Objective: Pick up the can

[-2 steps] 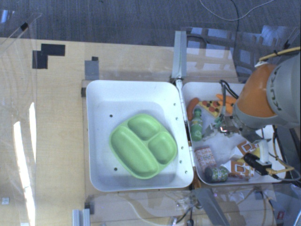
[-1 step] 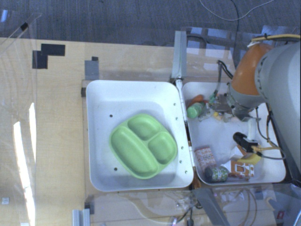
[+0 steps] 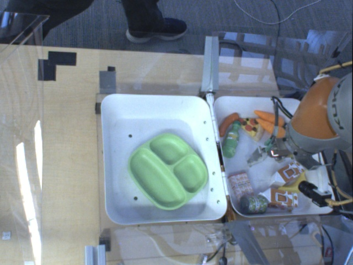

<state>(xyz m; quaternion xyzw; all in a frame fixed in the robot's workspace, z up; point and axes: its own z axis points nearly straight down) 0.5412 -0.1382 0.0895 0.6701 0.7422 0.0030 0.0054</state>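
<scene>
The can (image 3: pixel 253 204) is dark green with a patterned label. It lies on its side at the near edge of the right bin (image 3: pixel 248 105), between a pink packet and a brown box. My gripper (image 3: pixel 265 152) hangs over the middle of that bin, well behind the can and a little to its right. It stands open with nothing between its fingers. The grey and orange wrist (image 3: pixel 311 117) covers the bin's right side.
The right bin also holds a sausage (image 3: pixel 228 123), a green bottle (image 3: pixel 230 139), carrots (image 3: pixel 270 120), a pink packet (image 3: pixel 240 184) and brown snack boxes (image 3: pixel 285 197). A green divided plate (image 3: pixel 168 171) lies in the left bin (image 3: pixel 118 148). Cables hang at the right.
</scene>
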